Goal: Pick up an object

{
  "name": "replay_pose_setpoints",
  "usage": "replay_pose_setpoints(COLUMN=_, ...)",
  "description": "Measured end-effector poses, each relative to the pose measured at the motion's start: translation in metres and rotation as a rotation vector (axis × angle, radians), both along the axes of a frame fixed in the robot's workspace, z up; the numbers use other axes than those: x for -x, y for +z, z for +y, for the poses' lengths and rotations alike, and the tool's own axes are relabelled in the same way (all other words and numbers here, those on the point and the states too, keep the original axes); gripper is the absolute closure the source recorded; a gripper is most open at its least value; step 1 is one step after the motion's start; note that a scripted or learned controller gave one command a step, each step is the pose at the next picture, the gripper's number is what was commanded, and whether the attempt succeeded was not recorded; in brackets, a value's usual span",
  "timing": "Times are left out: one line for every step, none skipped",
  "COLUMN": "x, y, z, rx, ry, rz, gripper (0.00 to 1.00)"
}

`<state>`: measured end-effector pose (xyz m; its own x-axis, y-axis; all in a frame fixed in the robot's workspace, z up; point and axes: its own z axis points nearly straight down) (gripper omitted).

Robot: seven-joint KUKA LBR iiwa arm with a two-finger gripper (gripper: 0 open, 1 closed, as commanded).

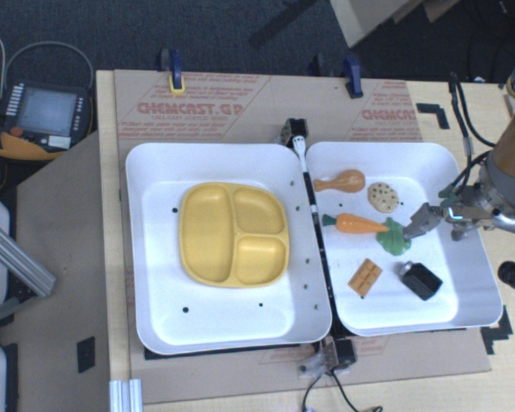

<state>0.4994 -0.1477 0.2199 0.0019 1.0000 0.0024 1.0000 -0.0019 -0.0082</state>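
Bins sit side by side on the bench: the left bin (146,230) carries a yellow divided plate (233,233), and the right bin (472,312) holds the loose things, so the pick has to be made from the right one. Inside it lie a carrot (361,224) with green leaves (394,239), a wooden drumstick shape (342,182), a speckled cookie (383,196), a tan cracker (365,276) and a small black block (421,281). They are spread apart, which leaves room around most of them for fingers to come down.

The gripper (422,220) reaches in from the right, slanted low over the bin, its tip just beside the carrot's leaves. That approach suggests the carrot's leafy end is the target. Whether the fingers are apart or together cannot be told from this angle; nothing is visibly caught between them, and the carrot lies flat on the bin floor. The pick looks not yet made. The block sits near the arm's path and could be nudged.
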Motion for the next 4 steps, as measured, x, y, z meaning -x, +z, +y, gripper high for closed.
replay_pose_setpoints(x=0.001, y=-0.043, z=0.002, rx=-0.001, ry=0.001, rz=-0.001, gripper=0.0)
replay_pose_setpoints(x=0.002, y=-0.095, z=0.014, rx=-0.001, ry=0.002, rz=0.001, gripper=0.0)
replay_pose_setpoints(x=0.001, y=-0.081, z=0.012, rx=0.003, ry=0.0, rz=-0.009, gripper=1.0)
replay_pose_setpoints(x=0.004, y=-0.037, z=0.016, rx=0.005, ry=0.003, rz=-0.014, gripper=1.0)
